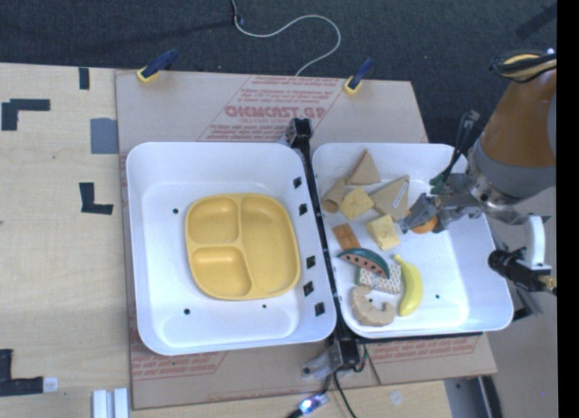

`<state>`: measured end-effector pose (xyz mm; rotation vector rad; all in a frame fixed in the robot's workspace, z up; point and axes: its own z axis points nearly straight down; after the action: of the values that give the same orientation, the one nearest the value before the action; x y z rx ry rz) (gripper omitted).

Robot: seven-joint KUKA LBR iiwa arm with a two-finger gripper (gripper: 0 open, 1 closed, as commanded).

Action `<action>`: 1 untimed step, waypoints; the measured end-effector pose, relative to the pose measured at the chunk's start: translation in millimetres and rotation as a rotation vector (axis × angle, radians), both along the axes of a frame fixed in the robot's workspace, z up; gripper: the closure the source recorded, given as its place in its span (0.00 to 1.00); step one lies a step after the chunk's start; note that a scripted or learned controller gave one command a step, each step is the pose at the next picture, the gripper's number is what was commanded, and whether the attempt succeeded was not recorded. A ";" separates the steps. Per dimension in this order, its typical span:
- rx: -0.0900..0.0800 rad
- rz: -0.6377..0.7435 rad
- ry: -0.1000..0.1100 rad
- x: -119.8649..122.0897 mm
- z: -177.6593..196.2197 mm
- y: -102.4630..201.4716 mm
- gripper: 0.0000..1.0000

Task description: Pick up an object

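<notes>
- You had two shallow white plastic bins side by side on the bench (54, 226): the left bin (145, 253) held a yellow three-compartment plastic plate (242, 246), lying flat near its middle.
- The right bin (470, 303) carried the clutter: tan wedge-shaped blocks (365, 170) at the far side, pale yellow cubes (384, 231) near the middle, and a small orange rectangular piece (345, 236) close to the divider.
- Nearer the front edge you had a teal-and-red watermelon-slice toy (365, 262), a yellow toy banana (411, 288) just beside it, and a beige bread-like round piece (372, 308) in the corner.
- The claw (423, 217) sat low over the right bin's middle, just beside the pale cubes, with the grey arm (517, 149) reaching in from the right.
- A small orange object (429, 223) showed right at the claw's tip; you could not tell from this view whether it was gripped, nor how wide the claw stood.
</notes>
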<state>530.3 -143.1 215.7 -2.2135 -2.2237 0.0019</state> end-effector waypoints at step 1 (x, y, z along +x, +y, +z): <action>0.001 0.002 -0.001 -11.8 13.1 54.3 1.00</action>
<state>518.5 -88.8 228.8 -2.2114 -2.2264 -0.0006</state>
